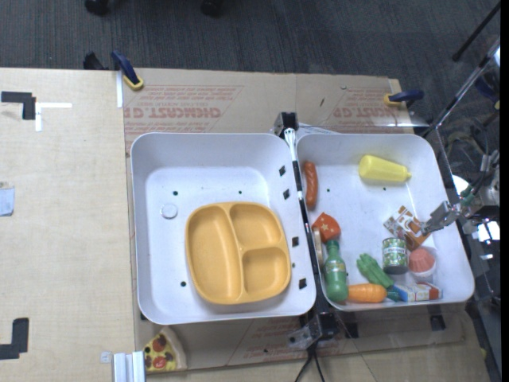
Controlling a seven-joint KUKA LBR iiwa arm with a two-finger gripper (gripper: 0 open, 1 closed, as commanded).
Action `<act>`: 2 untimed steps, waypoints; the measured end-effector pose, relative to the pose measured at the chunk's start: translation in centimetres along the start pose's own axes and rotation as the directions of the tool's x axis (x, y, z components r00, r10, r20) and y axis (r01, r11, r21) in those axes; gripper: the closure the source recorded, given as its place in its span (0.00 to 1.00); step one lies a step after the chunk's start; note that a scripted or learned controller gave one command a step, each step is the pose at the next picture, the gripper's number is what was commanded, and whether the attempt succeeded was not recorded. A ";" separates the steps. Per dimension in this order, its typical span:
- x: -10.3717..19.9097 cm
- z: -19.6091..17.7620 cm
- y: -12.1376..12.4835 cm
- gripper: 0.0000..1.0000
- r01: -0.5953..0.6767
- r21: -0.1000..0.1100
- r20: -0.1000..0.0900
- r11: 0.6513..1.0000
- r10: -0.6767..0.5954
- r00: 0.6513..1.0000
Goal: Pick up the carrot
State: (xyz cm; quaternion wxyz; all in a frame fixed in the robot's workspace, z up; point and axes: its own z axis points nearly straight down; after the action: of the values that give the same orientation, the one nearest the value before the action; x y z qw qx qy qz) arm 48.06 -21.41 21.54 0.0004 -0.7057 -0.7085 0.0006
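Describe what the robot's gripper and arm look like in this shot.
Little of it is in frame. At the right bin's right wall, the gripper appears as thin, pale metallic-grey fingers on a slim linkage. Behind it, at the picture's right edge, are dark grey parts with a small green spot, too blurred to make out further.

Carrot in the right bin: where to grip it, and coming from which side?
Grip the carrot mid-body from above, fingers across its width. It lies flat along the bin's near wall, the green bottle at one end and a small carton at the other, so its ends are crowded.
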 end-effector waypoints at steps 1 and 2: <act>9.2 11.8 -0.1 0.00 0.030 -0.002 0.000 1.000 -0.030 1.000; 7.1 12.4 4.3 0.00 -0.099 0.000 0.001 0.995 0.099 0.995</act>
State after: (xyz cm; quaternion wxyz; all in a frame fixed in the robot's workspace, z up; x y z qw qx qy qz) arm 52.36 -14.25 9.12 0.0002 -0.7400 -0.6727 0.0008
